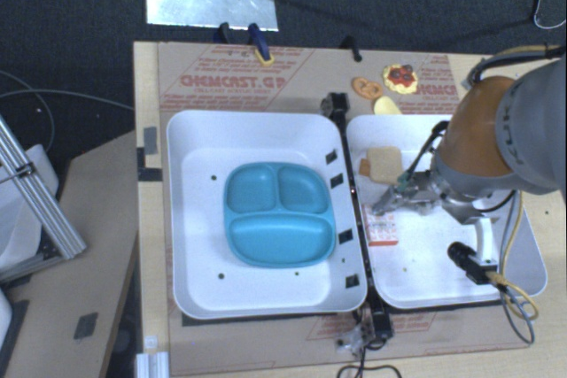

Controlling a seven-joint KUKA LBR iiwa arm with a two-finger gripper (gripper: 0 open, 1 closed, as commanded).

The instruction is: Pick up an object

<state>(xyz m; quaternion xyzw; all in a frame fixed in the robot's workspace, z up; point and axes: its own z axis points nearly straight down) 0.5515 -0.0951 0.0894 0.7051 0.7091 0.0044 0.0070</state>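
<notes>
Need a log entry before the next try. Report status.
Gripper low in right bin, over small printed card. Tan slice just beyond, untouched. Blue tray in left bin, clear of arm.

A blue plastic three-compartment tray lies in the left shallow white bin — in the right shallow white bin, near their shared divider, a tan square slice lies behind a small printed card.
</notes>
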